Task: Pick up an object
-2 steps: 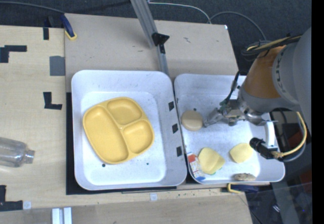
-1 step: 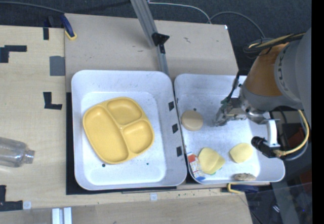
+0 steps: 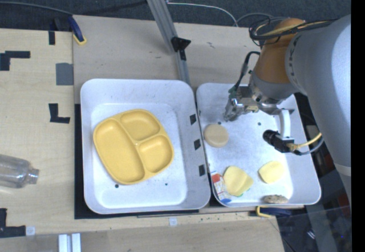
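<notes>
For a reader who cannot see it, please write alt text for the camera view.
The gripper hangs over the right bin, just above a round beige disc, with yellow pieces near the bin's front wall. The left bin holds a yellow divided plate.

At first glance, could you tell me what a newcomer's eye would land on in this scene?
Most likely the yellow divided tray, which lies in the left bin. Next comes the grey and orange arm, whose gripper hangs over the right bin just above a round tan piece. Two pale yellow pieces lie near that bin's front edge.
</notes>
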{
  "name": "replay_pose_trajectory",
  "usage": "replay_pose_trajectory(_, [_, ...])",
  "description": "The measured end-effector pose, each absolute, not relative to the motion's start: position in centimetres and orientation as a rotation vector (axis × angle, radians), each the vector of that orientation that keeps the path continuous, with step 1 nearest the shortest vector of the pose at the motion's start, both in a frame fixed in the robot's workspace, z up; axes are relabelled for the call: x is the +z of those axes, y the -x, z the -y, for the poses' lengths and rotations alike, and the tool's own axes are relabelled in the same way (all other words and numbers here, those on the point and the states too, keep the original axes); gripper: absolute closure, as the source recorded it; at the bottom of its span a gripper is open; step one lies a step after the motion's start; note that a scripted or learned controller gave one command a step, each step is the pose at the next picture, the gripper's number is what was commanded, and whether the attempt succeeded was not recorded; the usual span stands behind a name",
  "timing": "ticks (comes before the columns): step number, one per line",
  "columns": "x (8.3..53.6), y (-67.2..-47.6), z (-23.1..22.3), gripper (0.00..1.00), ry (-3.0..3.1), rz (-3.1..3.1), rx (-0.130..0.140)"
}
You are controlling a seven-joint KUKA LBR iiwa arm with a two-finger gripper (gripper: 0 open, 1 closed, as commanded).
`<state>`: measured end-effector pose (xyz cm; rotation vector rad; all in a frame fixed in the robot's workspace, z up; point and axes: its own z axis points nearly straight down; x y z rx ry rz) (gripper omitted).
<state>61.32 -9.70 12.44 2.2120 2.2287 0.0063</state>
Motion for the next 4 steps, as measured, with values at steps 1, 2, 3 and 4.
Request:
replay_pose_trajectory(1, [16.3, -65.3, 13.5, 1.0, -2.216, -2.219, 0.004])
replay_pose_trajectory(2, [9.8, -59.4, 9.0, 1.0, -2.221, -2.222, -0.002])
replay_pose_trajectory(3, [19.3, -56.5, 3.7, 1.0, -2.214, -2.226, 0.007])
replay_pose_trajectory(4, [18.8, -56.3, 3.9, 0.0, -2.221, -2.225, -0.002])
